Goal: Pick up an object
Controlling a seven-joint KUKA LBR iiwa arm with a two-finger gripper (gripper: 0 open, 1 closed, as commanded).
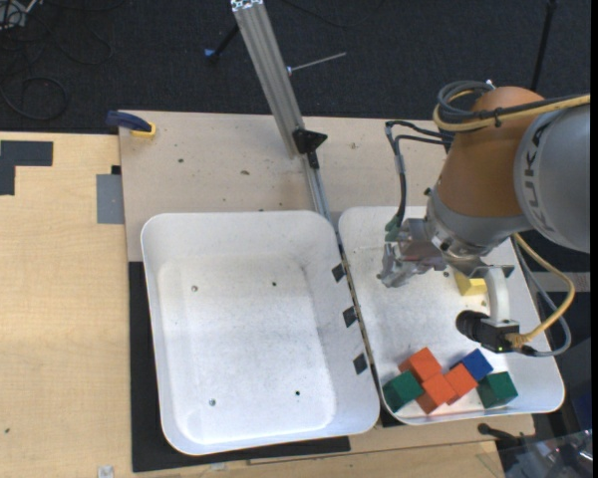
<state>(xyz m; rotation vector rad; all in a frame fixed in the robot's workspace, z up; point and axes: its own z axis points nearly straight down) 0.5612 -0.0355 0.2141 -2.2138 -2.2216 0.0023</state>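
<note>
Six-odd blocks in right bin (374,229): cluster (448,376) of orange, green, blue at bin's 5 o'clock, yellow block (469,286) at 3. Gripper (402,269) hovers mid-bin, holds nothing; finger gap: cannot tell. Step: approach. Next: shift toward 5 o'clock, descend on one block.

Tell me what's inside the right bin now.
In the right bin: orange blocks, green blocks, a blue block near its front, and a yellow block. The arm covers the bin's rear right part.
</note>
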